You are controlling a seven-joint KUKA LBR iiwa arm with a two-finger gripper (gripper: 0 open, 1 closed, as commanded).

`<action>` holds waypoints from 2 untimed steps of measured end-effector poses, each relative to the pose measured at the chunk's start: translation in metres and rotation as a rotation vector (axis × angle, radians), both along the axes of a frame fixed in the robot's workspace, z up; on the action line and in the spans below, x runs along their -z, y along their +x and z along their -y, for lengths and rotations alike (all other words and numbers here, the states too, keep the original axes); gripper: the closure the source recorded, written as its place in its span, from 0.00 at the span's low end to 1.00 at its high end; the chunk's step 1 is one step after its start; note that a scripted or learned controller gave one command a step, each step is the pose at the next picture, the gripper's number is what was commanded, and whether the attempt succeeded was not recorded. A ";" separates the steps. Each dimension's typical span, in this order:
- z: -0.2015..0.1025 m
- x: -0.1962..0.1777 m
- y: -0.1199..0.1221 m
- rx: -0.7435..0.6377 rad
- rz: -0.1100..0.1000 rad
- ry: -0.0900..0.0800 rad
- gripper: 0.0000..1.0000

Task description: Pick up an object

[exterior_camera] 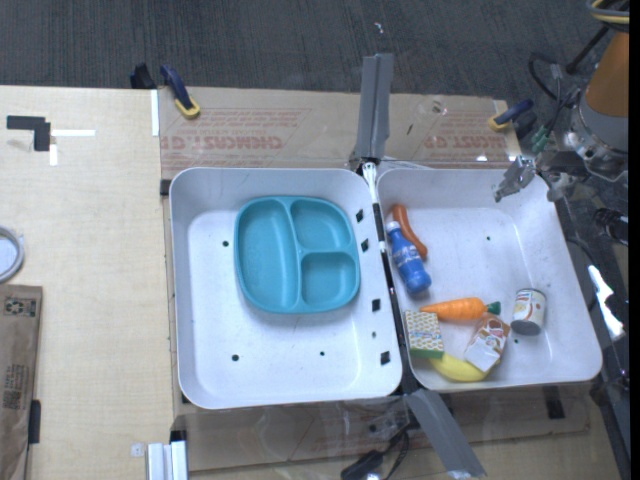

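My metal two-finger claw (512,180) hovers at the right white bin's (548,268) back rim (grip state unclear); the blue plastic bottle (407,258) lies forward-left, long axis front-to-back.

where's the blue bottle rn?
The blue bottle lies in the right bin, by its left wall, beside an orange sausage-shaped toy and above the carrot in the camera view.
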State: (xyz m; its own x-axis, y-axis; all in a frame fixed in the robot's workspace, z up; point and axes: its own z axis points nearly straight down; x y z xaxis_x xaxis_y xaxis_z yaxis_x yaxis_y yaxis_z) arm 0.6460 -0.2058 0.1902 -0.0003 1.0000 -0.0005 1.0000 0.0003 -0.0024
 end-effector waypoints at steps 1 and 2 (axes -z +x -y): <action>0.002 0.092 -0.059 -0.036 -0.004 0.006 0.00; 0.001 0.100 -0.132 -0.167 0.000 0.002 0.00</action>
